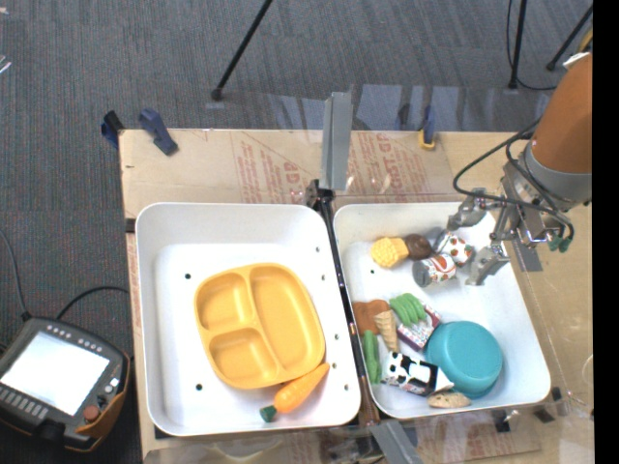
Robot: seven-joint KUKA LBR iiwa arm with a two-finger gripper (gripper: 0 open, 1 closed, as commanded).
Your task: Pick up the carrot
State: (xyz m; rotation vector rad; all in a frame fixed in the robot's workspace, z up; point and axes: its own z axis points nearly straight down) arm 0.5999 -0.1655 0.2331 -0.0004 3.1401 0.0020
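A bench seen from above at a slant carries two shallow white bins side by side. In the left bin (pixel 169 259) a yellow divided plate (pixel 258 325) lies flat, and the carrot (pixel 300 391) lies just off the plate's lower right corner, close to or touching its rim, on the bin floor. The carrot is orange with a small green stub at its lower left end, and it points diagonally up to the right, near the bin's right wall.

The grey arm with its orange band reaches in from the right, and its gripper (pixel 474 254) hangs over the upper part of the right bin (pixel 513 317), well apart from the carrot. The two fingers stand spread, with nothing between them. A small red and white can (pixel 440 266) sits just beside the left finger.

The right bin is crowded (a teal bowl (pixel 465 358), a yellow corn piece (pixel 389 252), green toy vegetables (pixel 408 307), a black and white carton (pixel 411 373)).

Judging from this layout, the whole reach is yet to be made: the gripper must cross the divider between the bins. The risks appear to be these. Descending where it is now would likely close on the can instead. At the carrot, one finger could land on the plate rim or the bin wall and block closing. A grip across the tapered end could let the carrot slip out.
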